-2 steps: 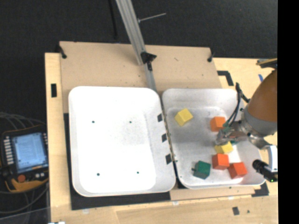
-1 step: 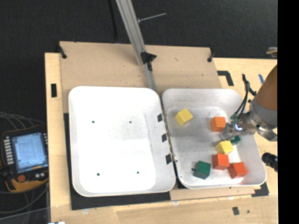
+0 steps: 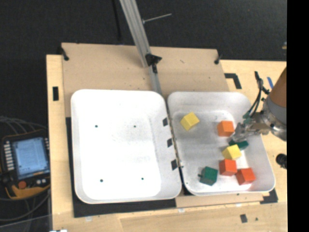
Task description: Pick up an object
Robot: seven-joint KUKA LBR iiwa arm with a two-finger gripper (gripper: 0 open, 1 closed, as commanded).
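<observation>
**Gripper over the block cluster in the right bin, approach stage of a pick.**

A small dark green block [image 3: 241, 144] lies directly under the gripper [image 3: 240, 133], touching the yellow block [image 3: 232, 152] just below it; an orange block [image 3: 225, 128] sits just beside the gripper on the left. Whether the fingers stand apart or together cannot be told at this resolution, and nothing is visibly held between them. Two more orange-red blocks [image 3: 228, 166] [image 3: 245, 175] and a larger green block [image 3: 209, 175] lie toward the near wall of the right bin [image 3: 203, 99]; a lone yellow block [image 3: 189, 121] rests well apart, up-left. The left bin [image 3: 116, 96] adjoins. A sound pick likely needs the fingers to straddle one block only, descending squarely so crowded neighbours are not nudged; the isolated yellow block would be the easier target.
</observation>
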